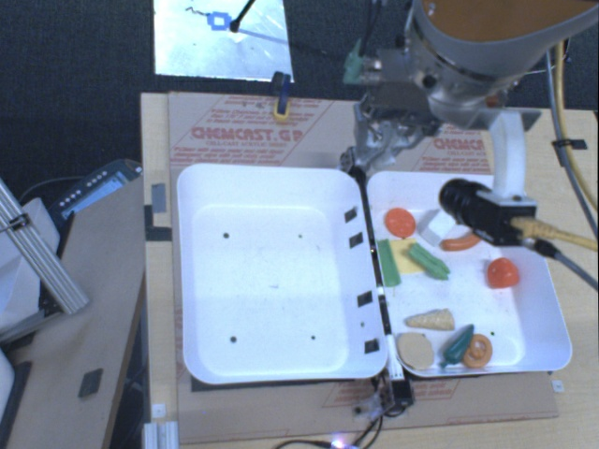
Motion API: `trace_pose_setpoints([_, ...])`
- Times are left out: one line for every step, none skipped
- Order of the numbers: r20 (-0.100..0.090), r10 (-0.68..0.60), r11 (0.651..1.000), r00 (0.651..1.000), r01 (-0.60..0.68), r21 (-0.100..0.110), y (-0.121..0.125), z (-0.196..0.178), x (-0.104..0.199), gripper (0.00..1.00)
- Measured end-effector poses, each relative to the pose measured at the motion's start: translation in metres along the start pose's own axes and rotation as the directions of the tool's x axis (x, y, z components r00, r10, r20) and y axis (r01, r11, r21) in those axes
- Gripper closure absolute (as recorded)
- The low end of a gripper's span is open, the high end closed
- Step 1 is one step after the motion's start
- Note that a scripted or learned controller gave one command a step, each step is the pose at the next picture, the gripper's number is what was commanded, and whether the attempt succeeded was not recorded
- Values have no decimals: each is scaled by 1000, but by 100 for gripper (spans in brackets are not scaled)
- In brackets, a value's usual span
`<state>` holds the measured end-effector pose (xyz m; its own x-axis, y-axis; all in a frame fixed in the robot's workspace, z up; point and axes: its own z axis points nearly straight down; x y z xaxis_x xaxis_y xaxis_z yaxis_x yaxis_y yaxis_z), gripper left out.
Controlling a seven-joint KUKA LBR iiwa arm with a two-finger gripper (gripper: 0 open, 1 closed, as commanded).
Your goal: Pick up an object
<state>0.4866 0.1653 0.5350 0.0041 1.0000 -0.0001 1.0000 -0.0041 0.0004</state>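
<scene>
you have two bins side by side: the left bin (pixel 267 279) and the right bin (pixel 538 321), where the small objects (pixel 440 288) lie. the arm (pixel 487 36) hangs behind them.

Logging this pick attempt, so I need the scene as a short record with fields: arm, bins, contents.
arm: grey, orange band, above the bins' far edge
gripper: near the divider's far end, nothing visibly held
left bin: bare white floor
right bin: holds small toy foods
items: red tomato, green pod, orange slice, tan cone
</scene>
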Motion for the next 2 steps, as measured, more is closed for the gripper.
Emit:
trace_pose_setpoints([-1, -8, 1000, 1000, 8, -1, 0, 0, 6, 100])
trace_pose_setpoints([-1, -9, 1000, 1000, 9, 0, 0, 18, 24, 100])
